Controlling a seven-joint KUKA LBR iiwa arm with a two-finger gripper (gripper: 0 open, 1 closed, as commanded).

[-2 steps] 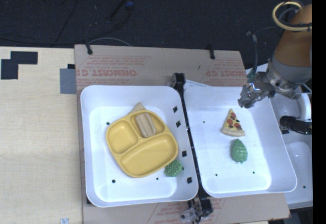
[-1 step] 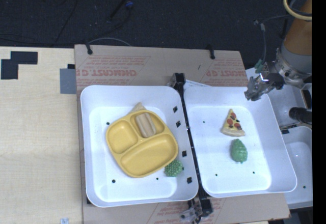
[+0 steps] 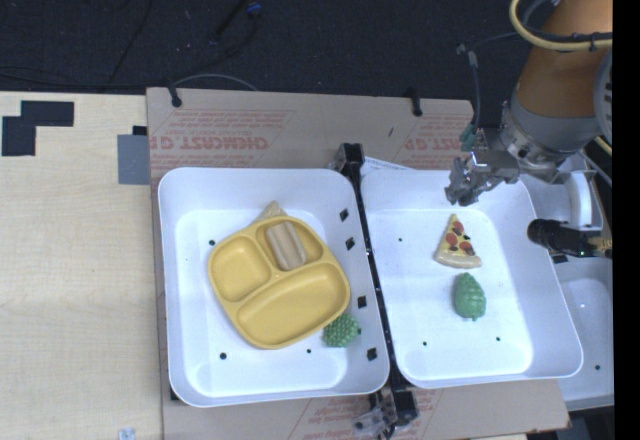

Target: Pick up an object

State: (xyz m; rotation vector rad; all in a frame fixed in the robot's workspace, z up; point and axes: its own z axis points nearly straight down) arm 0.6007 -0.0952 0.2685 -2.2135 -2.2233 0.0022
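Camera view, looking down on two white bins: arm's gripper (image 3: 468, 184) hanging over the far edge of the right bin (image 3: 545, 353) — finger state impossible to tell, nothing visibly held. Lying just below it, apart from it, a toy pizza slice (image 3: 457, 242), with a green leafy toy vegetable (image 3: 468, 296) just beside. Sitting in the left bin (image 3: 190, 368) — a yellow divided tray (image 3: 280, 286), a small green toy broccoli (image 3: 341, 331) touching its near corner.
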